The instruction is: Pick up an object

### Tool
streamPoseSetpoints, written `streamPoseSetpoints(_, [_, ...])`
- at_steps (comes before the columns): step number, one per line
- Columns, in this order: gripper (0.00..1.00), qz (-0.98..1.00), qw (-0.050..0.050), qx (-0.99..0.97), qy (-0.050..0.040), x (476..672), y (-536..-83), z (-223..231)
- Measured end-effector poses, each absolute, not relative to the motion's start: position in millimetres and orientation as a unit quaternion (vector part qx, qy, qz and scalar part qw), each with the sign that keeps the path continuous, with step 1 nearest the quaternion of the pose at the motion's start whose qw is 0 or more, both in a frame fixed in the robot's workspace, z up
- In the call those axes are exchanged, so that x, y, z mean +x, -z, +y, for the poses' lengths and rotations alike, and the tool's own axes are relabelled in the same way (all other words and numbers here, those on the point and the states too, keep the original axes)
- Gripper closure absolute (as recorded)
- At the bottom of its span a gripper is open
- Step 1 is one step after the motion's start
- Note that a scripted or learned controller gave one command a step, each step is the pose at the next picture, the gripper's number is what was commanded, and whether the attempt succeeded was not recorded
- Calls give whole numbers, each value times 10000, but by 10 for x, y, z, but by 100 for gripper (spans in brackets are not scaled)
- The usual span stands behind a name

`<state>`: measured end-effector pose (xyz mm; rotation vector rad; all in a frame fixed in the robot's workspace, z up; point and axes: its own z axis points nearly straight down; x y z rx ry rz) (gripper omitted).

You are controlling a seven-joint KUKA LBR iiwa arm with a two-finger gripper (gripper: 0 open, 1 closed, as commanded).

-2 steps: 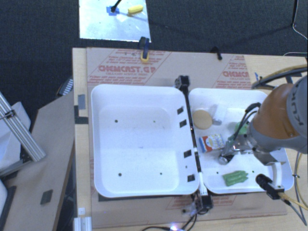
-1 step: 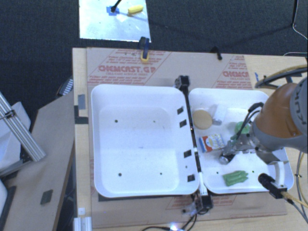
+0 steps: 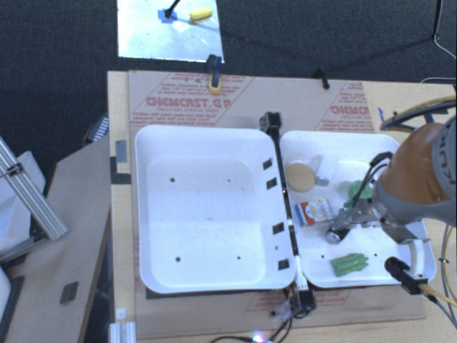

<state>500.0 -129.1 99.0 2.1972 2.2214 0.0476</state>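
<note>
Counter (image 3: 178,95) is a board printed "CHEMCAST GP", dark carpet (image 3: 57,48) behind it; claw (image 3: 337,231) state, can't tell tbh.

The grey arm with the broad orange band (image 3: 420,170) above its wrist enters from the right side of the camera view and is angled downward and leftward. Its metallic two-finger tool (image 3: 335,233) sits at the lower end, pointing down to the left. Finger spacing cannot be determined.
</note>
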Motion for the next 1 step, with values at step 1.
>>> streamPoseSetpoints(1, [100,7110,88,7029,-154,5003,-990,-1322])
